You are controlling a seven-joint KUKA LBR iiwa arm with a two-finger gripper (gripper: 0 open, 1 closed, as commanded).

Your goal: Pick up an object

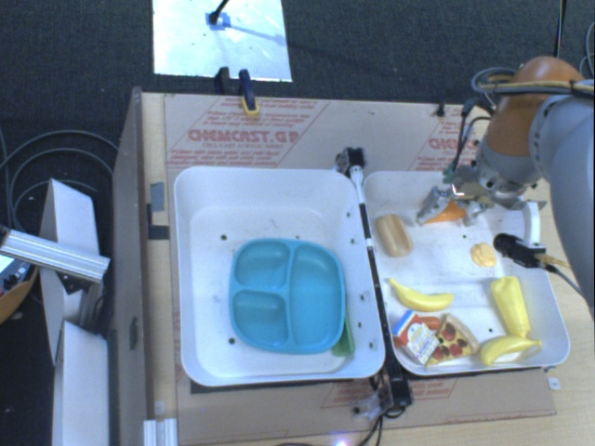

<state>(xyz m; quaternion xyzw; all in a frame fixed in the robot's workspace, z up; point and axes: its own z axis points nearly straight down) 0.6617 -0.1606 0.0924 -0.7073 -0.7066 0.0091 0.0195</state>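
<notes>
A blue divided plate point(285, 295) sits in the white left bin point(200, 249). At three o'clock, the white right bin point(548, 333) holds a yellow banana point(420, 295), a tan bread roll point(394, 235) and a red-topped pizza slice point(455, 338).

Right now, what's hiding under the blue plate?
A green thing peeks out from under the blue divided plate at its right lower edge, in the left bin. The plate covers the rest, so I can't tell what it is.
</notes>
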